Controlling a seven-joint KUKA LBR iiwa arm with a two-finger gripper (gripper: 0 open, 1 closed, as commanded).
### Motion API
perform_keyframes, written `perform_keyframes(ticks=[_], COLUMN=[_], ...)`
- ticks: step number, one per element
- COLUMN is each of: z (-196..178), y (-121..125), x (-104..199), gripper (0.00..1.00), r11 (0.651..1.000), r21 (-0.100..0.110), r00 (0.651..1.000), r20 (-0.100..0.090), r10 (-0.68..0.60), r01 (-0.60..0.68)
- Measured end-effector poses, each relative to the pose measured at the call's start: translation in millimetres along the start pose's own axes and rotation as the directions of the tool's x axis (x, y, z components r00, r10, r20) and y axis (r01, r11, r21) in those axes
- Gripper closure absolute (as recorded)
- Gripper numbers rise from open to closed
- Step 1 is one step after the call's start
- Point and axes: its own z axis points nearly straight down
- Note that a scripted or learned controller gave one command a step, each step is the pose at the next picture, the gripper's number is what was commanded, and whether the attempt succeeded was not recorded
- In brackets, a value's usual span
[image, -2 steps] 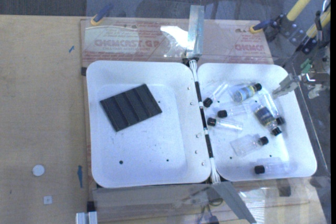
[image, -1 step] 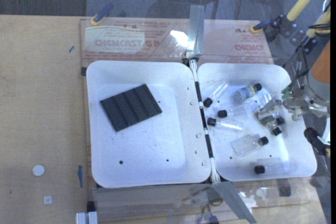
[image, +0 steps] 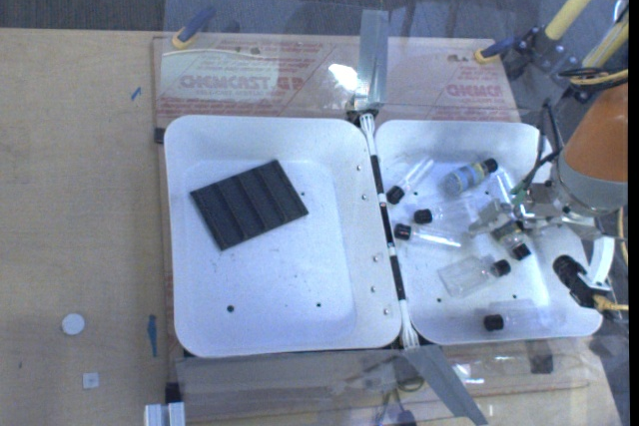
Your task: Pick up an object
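Fingers (image: 511, 214), spread unclear, sit among clear vials (image: 465, 177) near right bin (image: 469, 329) edge.

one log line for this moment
arm: over right bin | gripper: low among clear vials | left bin: dark ribbed panel

The grey arm (image: 597, 155) with its orange band comes in from the right and reaches down, the gripper (image: 507, 214) held low.
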Motion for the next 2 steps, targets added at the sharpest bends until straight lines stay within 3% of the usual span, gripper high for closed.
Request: perform_keyframes(ticks=[1, 2], z=[-10, -98], y=[-1, 23], x=[-6, 84], gripper=[1.00, 1.00], r11=[1.000, 0.990], r21=[-0.002, 0.004], r00=[1.000, 0.990], r20=[0.013, 0.022], r10=[0.005, 0.138], r01=[-0.005, -0.138])
